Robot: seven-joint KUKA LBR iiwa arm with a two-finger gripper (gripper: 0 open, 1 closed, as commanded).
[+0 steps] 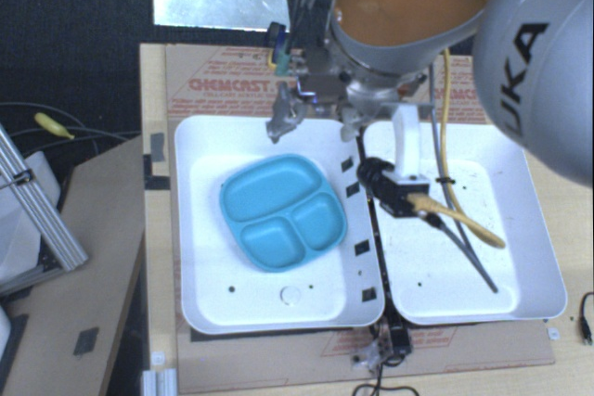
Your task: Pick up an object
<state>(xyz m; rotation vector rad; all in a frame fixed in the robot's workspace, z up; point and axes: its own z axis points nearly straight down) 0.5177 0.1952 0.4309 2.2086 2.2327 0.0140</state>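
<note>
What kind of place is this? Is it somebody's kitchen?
Most likely a robot lab, not a kitchen. A big grey robot arm reaches in from the right, a blue plate lies in the left white bin, and a metal frame stands alongside.

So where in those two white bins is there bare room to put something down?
Left bin: a bare strip along the front rim, below the blue tray, and a narrower one down its left wall. Right bin: bare floor by the front and right walls. Crowded: the back of the left bin, where the hand hangs near the tray.
</note>
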